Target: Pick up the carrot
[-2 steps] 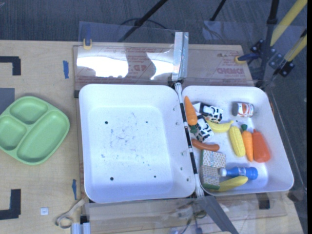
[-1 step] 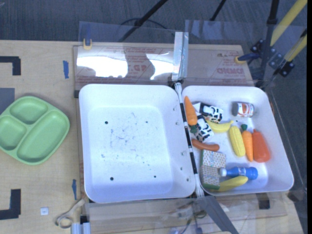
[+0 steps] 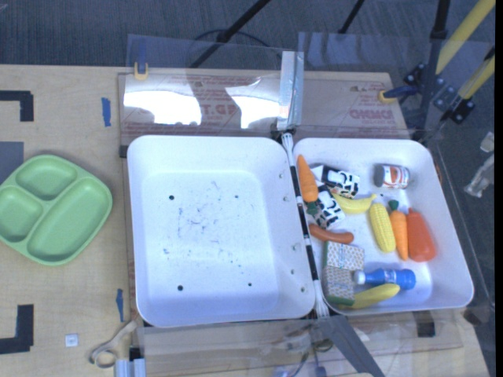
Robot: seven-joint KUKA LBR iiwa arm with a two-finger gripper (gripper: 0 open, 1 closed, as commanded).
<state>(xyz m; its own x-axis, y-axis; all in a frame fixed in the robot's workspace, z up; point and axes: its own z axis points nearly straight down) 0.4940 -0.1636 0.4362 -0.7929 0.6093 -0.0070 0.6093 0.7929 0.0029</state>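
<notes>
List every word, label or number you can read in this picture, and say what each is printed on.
None can be read for certain.
Red mirrored lettering on the clear panel behind the right bin: too blurred to read.
Fainter red print on the panel behind the left bin: lost in glare.
Label on the small can: too small.
Label on the blue bottle: too small.

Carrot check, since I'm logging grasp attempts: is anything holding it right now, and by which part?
Nothing is holding it. A carrot lies loose against the left wall of the right bin, and another carrot lies beside the corn.
</notes>
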